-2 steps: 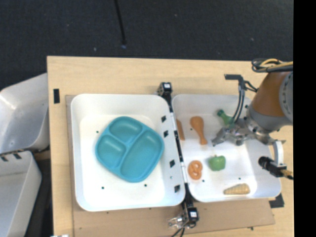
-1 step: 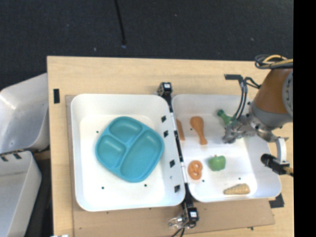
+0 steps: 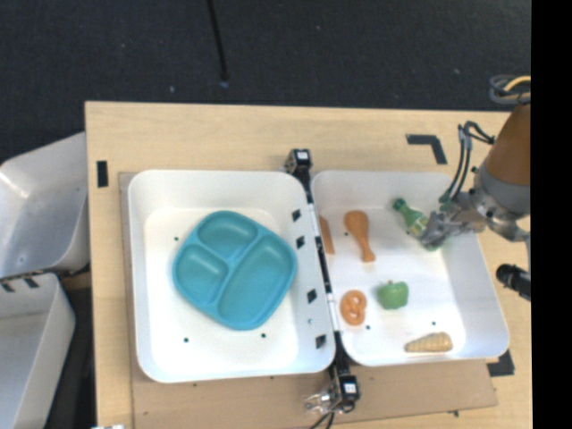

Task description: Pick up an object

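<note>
- Bottle (image 3: 408, 214), small and green, lies tilted on the floor of the right bin (image 3: 465, 324), toward its far right part; the gripper (image 3: 436, 231) sits at the bottle's lower end, touching or nearly so
- whether the gripper is spread or pressed together I cannot tell; the picture is too coarse there, and nothing shows the bottle lifted
- likely slip: the bottle looks smooth, rounded and narrow at the neck; a pinch near one end could squeeze it out sideways or let it pivot and drop
- likely miss: the bottle lies slanted, so a grip not squared to its body may close on one edge alone
- the bin wall is near on the right; a push could slide the bottle against it rather than raise it
- other toys in that bin sit well apart: an orange drumstick (image 3: 360, 233), a glossy green pepper (image 3: 392, 294), an orange pretzel (image 3: 353, 307), a tan ridged cone (image 3: 428, 343); all look like hard moulded plastic
- left bin (image 3: 143, 239) holds a blue divided plate (image 3: 234, 269), matte, with three hollows
</note>
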Controlling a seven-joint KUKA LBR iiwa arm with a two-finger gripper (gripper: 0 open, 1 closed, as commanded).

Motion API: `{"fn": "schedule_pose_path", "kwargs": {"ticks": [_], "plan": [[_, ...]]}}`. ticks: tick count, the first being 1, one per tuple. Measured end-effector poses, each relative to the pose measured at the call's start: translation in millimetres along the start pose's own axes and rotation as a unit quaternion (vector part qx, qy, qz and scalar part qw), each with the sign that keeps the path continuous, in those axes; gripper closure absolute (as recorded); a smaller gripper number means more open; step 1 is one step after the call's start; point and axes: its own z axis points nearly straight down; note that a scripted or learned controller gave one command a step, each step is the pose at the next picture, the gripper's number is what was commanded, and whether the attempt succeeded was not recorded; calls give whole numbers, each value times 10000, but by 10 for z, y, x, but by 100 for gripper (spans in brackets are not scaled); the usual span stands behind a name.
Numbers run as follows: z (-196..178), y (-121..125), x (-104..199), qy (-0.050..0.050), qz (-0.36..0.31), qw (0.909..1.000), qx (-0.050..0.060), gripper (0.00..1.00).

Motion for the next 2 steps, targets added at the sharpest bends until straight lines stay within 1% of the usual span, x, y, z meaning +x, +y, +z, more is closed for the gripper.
{"fn": "schedule_pose_path", "kwargs": {"ticks": [1, 2], "plan": [[-445, 9, -64, 4, -11, 10000, 7, 100], [-895, -27, -55, 4, -19, 10000, 4, 100]]}}
